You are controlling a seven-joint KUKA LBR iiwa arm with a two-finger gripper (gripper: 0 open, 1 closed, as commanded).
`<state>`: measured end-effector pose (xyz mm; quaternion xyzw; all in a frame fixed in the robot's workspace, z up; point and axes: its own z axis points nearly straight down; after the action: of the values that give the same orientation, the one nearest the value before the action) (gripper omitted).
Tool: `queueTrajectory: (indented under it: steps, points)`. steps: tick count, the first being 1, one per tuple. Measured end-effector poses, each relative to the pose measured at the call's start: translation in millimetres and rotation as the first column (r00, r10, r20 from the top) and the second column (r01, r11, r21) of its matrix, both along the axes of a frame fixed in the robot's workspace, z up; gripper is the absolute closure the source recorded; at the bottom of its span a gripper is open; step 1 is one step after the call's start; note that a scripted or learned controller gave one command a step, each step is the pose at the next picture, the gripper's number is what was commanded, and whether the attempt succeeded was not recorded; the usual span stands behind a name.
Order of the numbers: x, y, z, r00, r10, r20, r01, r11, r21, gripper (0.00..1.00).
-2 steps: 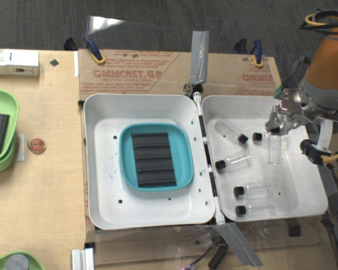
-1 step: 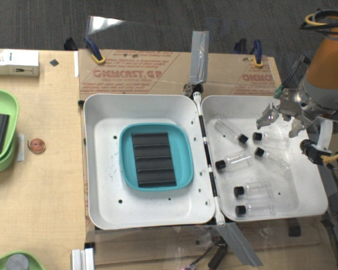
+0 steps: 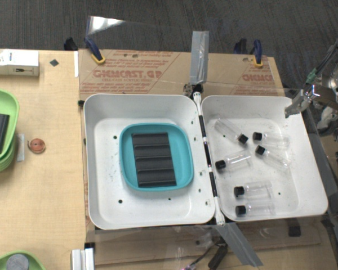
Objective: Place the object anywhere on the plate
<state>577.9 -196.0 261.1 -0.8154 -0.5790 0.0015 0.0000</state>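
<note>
A teal plate (image 3: 127,157) lies in the middle of the left bin (image 3: 101,201), and a black ribbed slab (image 3: 154,160) covers its centre. Several clear vials with black caps lie scattered in the right bin (image 3: 304,201), among them one near the divider (image 3: 234,161) and one at the front (image 3: 254,209). My gripper (image 3: 300,102) hangs at the right bin's far right corner, above the rim and apart from every vial. Nothing is seen held in it.
Green dishes (image 3: 1,134) holding a dark item sit at the left edge of the bench. A white box (image 3: 13,63) and a small copper disc (image 3: 37,145) lie on the wood. Cardboard with blue clamps (image 3: 93,48) runs behind the bins.
</note>
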Motion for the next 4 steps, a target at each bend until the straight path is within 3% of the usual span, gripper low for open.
queueTrajectory:
  steps: [1, 2, 3, 4]
  points:
    - [44, -17, 19, 1.000, 0.011, 0.000, -0.011, 1.000, 0.000, 0.00]
    - [-33, 9, -19, 0.999, 0.042, -0.002, -0.042, 0.999, 0.002, 0.00]
    - [-29, -12, 94, 1.000, 0.027, 0.000, -0.027, 1.000, 0.000, 0.00]
    - [24, -16, 180, 0.980, 0.198, 0.000, -0.198, 0.980, 0.000, 0.00]
